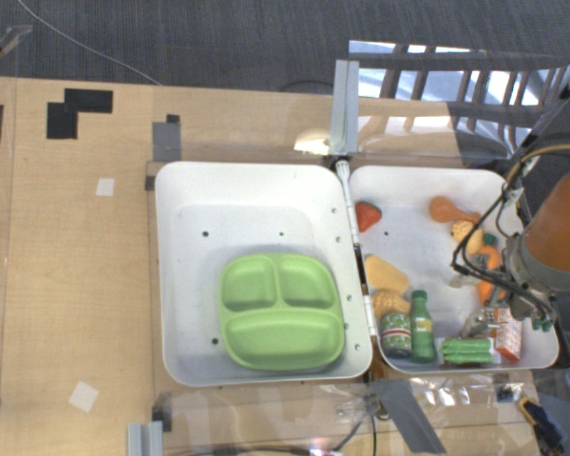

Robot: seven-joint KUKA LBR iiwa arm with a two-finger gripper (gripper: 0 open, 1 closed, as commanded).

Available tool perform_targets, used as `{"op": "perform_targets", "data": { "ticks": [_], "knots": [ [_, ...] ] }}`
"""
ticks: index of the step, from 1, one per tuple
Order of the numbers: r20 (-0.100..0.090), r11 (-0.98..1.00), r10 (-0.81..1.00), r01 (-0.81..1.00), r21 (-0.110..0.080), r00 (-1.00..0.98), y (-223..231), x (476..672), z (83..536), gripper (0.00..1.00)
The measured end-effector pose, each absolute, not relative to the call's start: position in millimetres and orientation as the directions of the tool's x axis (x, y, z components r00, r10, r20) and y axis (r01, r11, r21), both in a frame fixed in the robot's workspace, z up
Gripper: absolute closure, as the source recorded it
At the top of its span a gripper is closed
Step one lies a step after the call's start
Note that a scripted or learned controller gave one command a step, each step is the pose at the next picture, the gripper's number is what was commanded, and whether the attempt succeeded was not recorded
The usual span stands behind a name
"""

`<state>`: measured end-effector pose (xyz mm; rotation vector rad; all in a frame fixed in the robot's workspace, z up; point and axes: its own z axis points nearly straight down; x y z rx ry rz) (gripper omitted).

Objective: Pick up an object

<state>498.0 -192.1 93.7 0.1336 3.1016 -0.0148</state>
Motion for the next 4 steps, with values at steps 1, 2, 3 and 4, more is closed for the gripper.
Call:
{"op": "perform_targets", "data": {
  "ticks": [1, 2, 3, 4],
  "knots": [
    [-0.015, 0.995, -0.096, -0.096, -0.002, -0.995, -137, 588.6, 90, 0.0],
    [-0.023, 1.0, -0.004, -0.004, -0.004, -1.0, -166, 673.9, 186, 0.0],
    [-0.01, 0.998, -0.067, -0.066, -0.002, -0.998, -158, 667.0, 89, 0.0],
    [-0.024, 0.997, -0.071, -0.071, -0.005, -0.997, -156, 671.1, 104, 1.0]
  ]
}}
